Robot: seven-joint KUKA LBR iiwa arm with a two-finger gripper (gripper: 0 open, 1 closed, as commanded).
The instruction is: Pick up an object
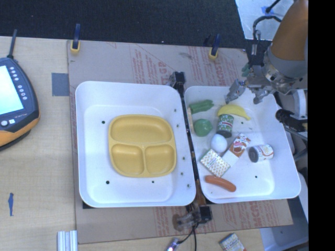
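Camera view shows you the gripper (247, 91) with jaws spread, grasping nothing, above the banana (234, 110); picking remains undone.

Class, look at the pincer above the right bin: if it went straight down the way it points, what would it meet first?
Probably the yellow plastic banana, lying just below the pincer; the slanted view leaves depth unclear, so it might instead reach the right white bin's bare floor beside it.

A yellow three-compartment tray (142, 144) sits in the left white bin (89, 140). At the left edge of the bench lies what looks like a teach pendant (14, 103) with an orange rim. Two yellow-tipped blue clamps (76, 40) (214, 47) hold the cardboard sheet (131, 61) at its far edge.
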